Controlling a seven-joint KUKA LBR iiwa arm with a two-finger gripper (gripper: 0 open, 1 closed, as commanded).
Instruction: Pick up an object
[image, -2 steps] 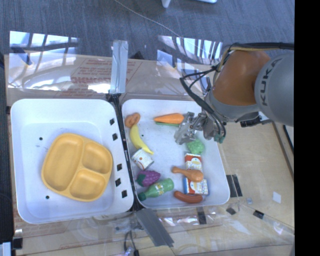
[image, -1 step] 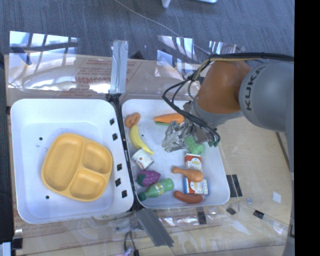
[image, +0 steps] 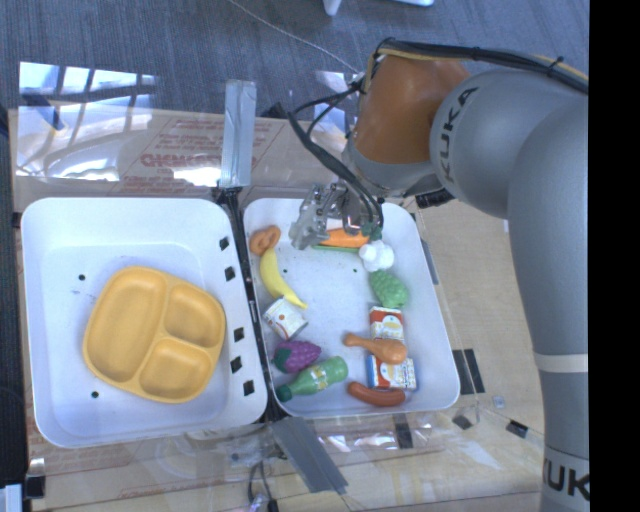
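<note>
carrot (image: 346, 240) partly hidden behind the tool (image: 322, 222), tool's finger state too blurred to tell

Toys crowding right bin (image: 428, 300) along edges; bare floor lying open mid-bin between banana (image: 277, 279) and green vegetable (image: 389, 290).

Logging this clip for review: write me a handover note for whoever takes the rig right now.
Gripper: low at the far end of the right bin, over the toy carrot; grasp state unclear.
Items: banana, white garlic, green vegetable, drumstick, green bottle, sausage all lie in the right bin. Yellow divided plate sits in the left bin.
Done: nothing visibly lifted.
Left: secure and raise one object.
</note>
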